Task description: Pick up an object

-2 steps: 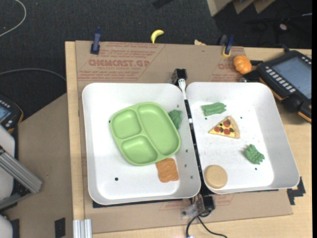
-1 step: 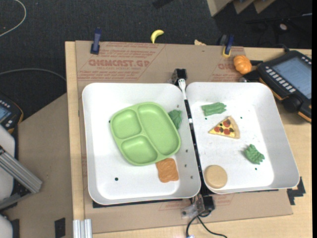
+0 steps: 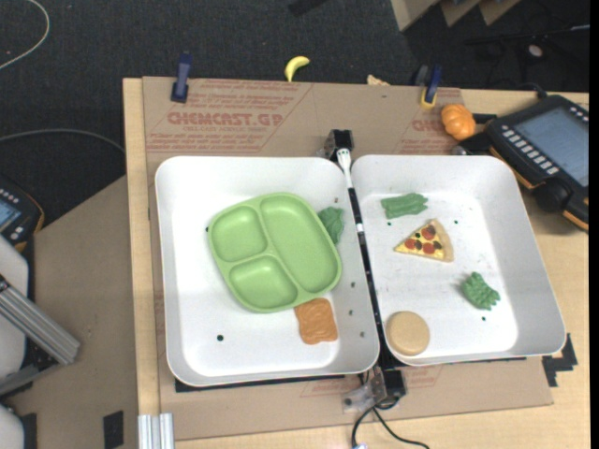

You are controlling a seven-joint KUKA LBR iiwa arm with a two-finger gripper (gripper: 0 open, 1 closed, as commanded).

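Note:
The left bin [image 3: 187,251] holds a green three-compartment plate [image 3: 272,251]. A green leafy piece [image 3: 331,222] pokes out at the plate's right edge, and an orange-brown toast-like piece [image 3: 317,322] lies at its lower right. In the right bin [image 3: 505,204] lie a green leafy piece [image 3: 403,206] near the top, a pizza slice [image 3: 426,242] in the middle, another green leafy piece [image 3: 479,292] at the right, and a tan round bun [image 3: 408,333] at the lower left corner.
A clamp and black divider [image 3: 346,171] run between the bins. An orange toy [image 3: 458,121] and a teach pendant [image 3: 547,148] lie at the upper right. A small yellow banana toy [image 3: 296,66] rests beyond the cardboard. Blue clamps [image 3: 181,79] hold the cardboard.

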